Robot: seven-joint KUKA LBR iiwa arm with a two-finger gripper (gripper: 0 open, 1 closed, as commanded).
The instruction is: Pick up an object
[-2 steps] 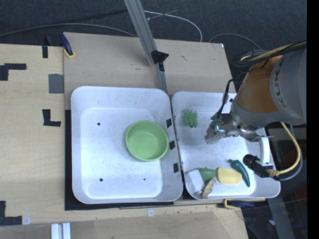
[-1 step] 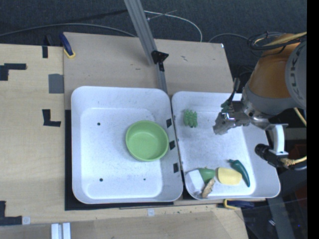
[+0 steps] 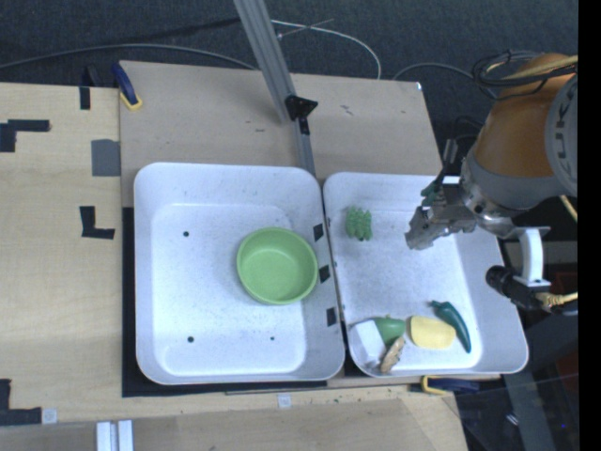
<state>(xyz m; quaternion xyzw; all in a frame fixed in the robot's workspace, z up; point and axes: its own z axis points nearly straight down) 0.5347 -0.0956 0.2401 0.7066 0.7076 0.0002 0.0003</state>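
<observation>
Right bin (image 3: 488, 346), hand (image 3: 423, 233) above.

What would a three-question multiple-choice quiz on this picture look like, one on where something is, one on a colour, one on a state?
1. Where does the green bowl sit?
A. In the left bin
B. In the right bin
C. On the bare bench

2. What colour is the rounded object at the right bin's near edge?
A. Red
B. Yellow
C. Black

3. How does the bowl stand?
A. Upside down
B. On its side
C. Upright, opening upward

Answers:
1. A: the bowl rests on the left bin's floor, near the wall shared with the right bin.
2. B: it is yellow, lying between a green piece and a dark green curved piece.
3. C: its hollow inside faces the camera.

The gripper hangs over the right bin, apart from all of these.
</observation>
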